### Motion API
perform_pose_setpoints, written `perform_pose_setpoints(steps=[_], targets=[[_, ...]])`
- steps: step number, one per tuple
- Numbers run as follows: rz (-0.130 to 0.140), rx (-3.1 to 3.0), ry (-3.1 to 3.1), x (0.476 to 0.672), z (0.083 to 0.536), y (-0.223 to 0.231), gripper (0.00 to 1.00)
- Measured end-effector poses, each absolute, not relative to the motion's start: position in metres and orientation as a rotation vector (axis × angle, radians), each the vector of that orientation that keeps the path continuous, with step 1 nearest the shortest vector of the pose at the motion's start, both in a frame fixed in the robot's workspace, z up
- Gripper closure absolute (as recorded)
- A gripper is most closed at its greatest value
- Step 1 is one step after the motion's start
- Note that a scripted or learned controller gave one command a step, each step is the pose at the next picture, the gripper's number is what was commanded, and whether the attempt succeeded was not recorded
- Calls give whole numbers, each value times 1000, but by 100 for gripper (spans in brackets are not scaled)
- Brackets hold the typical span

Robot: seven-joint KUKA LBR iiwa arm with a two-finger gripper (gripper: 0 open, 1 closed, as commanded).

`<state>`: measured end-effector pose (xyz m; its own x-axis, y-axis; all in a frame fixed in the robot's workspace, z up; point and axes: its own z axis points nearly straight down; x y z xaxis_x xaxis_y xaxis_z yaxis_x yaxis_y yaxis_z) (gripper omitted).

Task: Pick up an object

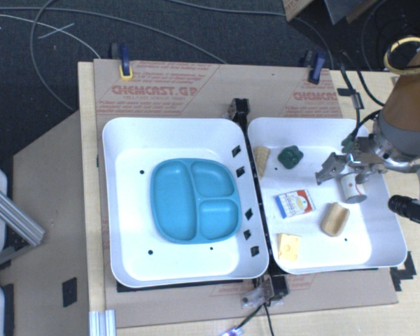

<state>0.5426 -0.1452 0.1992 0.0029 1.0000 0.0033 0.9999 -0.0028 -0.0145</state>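
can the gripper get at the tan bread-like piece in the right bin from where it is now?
Probably yes. The gripper hangs over the right bin, just above the tan piece in the picture. The piece lies apart from the small card and the yellow block, with nothing on top of it.

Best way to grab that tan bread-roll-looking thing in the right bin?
Take the tan roll across its narrow middle, coming straight down. It lies flat, tilted lengthwise, with bare bin floor on both long sides, so fingers fit there. The tool hovers just above it.
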Motion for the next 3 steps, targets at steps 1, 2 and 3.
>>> perform_pose_setpoints(steps=[1, 2, 3], targets=[[1, -2220, -2220, 546, 206, -145, 0], [5, -2216, -2216, 540, 144, -142, 0], [-4, -2223, -2220, 541, 94, -142, 0]])
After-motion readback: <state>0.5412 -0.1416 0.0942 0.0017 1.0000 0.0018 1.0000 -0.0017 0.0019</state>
